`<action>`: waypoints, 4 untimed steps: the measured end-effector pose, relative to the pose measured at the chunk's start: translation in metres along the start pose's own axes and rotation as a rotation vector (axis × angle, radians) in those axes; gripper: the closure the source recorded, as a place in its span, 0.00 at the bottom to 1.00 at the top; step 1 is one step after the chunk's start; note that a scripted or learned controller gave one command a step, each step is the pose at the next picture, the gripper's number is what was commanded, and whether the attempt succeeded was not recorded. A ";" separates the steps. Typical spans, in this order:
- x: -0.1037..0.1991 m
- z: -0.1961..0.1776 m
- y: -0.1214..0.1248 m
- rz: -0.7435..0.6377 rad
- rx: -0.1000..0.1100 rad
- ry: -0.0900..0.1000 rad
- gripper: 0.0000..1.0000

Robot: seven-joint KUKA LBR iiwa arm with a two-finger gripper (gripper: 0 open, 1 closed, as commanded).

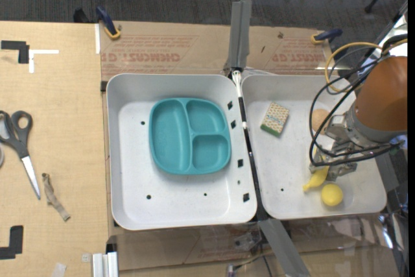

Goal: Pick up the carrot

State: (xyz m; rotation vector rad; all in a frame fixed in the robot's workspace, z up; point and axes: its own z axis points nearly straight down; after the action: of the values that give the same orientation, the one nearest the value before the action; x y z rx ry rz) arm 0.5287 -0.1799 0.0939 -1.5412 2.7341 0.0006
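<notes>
A: Overhead, a smooth teal divided plate [190,136] sits in the left bin [123,139]; where's the carrot?

B: Can't tell. The arm [382,97] hangs over the right bin [285,198], gripper [334,165] beside a yellow banana [316,180] and round lemon [331,194]; finger state unclear.

My arm comes in from the right, the orange band above my wrist [387,95] facing the camera. Black and yellow cables loop down my left side. My gripper [337,167] hangs low beneath the wrist, pointing down, its metal parts half hidden under my own bulk.
</notes>
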 end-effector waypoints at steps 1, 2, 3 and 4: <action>0.054 0.001 0.010 -0.542 0.004 -0.001 1.00; 0.005 0.002 -0.069 -0.283 0.002 -0.003 1.00; 0.001 0.002 -0.068 -0.285 0.000 -0.008 0.00; -0.034 0.000 -0.132 -0.066 -0.010 -0.002 0.00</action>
State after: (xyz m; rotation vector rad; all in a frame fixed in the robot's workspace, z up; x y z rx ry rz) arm 0.6589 -0.2192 0.0941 -1.6326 2.6842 0.0154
